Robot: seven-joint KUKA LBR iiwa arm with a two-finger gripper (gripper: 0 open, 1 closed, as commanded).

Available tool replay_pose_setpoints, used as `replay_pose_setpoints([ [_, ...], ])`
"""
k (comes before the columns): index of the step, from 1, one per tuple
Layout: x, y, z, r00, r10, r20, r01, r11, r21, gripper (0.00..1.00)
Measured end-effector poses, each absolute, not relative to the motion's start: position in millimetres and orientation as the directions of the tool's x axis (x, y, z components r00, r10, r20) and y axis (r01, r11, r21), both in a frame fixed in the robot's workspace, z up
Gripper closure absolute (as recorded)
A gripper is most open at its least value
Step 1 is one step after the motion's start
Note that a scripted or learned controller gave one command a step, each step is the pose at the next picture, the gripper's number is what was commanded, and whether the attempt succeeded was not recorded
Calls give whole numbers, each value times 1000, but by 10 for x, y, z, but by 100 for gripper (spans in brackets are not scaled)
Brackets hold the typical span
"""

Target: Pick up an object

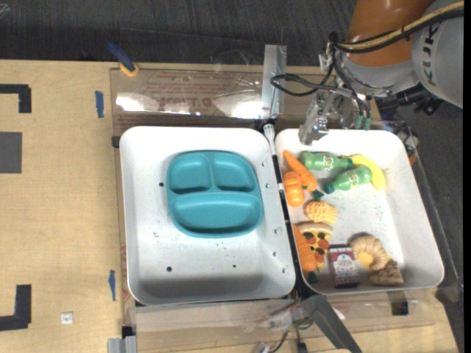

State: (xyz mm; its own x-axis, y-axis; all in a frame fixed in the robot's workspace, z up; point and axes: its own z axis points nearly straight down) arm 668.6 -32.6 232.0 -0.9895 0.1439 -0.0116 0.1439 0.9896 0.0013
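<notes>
Green bottles (335,169) lie in your right bin (419,219), near its far rim, untouched. Your gripper (315,129) hovers just above that rim, carrying nothing; its opening you cannot tell. Descent, grasp and lift all remain, I judge.

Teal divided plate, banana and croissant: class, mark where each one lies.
Teal divided plate (213,193), camera view: central ridge between its compartments.
Banana (373,171), camera view: middle of its yellow curve.
Croissant (368,251), camera view: its ridged top.
</notes>
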Motion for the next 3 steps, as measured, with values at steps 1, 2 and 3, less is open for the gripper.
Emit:
replay_pose_setpoints([
  [1, 6094, -689, 1857, -953, -303, -3, -303, 953, -1, 100],
  [2, 6690, -516, 2379, -976, -216, -13, -216, 976, -2, 100],
  [3, 6703, -937, 907, -920, -391, -12, -391, 920, -4, 100],
])
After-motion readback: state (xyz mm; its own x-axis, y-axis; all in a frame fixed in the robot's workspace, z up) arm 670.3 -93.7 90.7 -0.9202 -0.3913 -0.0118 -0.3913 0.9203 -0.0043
